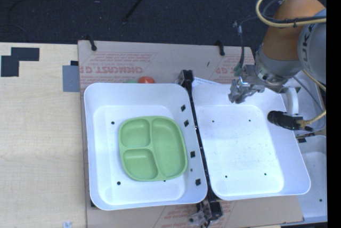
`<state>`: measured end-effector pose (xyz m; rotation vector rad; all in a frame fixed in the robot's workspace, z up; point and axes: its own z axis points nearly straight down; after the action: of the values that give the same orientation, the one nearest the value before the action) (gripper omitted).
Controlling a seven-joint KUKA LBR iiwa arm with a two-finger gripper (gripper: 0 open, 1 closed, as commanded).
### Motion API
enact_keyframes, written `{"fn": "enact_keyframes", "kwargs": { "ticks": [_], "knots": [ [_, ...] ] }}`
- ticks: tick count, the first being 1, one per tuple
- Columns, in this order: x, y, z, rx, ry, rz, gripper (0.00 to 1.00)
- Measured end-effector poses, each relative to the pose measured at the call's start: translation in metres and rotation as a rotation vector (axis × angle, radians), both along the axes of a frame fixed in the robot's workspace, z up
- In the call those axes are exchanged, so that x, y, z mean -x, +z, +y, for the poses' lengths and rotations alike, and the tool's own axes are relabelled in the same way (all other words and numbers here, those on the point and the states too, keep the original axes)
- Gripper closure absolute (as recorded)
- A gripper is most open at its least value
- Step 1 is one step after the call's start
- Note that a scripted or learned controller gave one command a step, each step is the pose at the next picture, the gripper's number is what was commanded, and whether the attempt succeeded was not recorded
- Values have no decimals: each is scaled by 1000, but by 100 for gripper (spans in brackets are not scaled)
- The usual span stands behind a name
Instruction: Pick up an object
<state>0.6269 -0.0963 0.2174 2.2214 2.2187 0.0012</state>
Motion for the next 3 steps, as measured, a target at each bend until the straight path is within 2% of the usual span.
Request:
{"fn": "enact_keyframes", "kwargs": {
  "ticks": [1,2,3],
  "knots": [
    [-1,48,-1,0,2,-1,100],
    [-1,46,47,-2,5,5,100],
    [11,36,87,-2,4,7,100]
  ]
}}
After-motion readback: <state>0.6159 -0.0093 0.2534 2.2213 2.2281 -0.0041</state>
